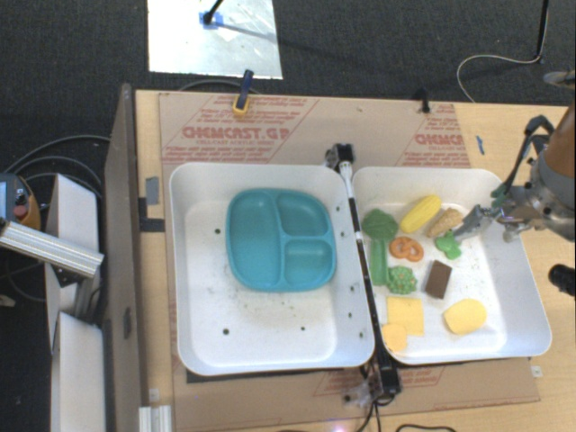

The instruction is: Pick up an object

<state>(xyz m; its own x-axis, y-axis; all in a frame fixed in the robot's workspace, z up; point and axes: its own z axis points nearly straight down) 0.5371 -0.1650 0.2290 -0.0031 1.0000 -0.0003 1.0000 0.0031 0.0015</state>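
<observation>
Toy food fills the right bin (531, 327), loosely scattered for picking, beside the left bin (193, 241) holding a teal tray (279, 241). Nearest the gripper (466, 228) lie a tan piece (444, 220) and a green scrap (450, 248) — its finger state I cannot tell; the arm is cut off.

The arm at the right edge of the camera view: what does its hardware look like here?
The arm has an orange-tan section above a metallic grey wrist, and a dark cable loops alongside it. The gripper is slim, silver-grey metal reaching out from the wrist over the right bin. I can read no markings on it.
</observation>
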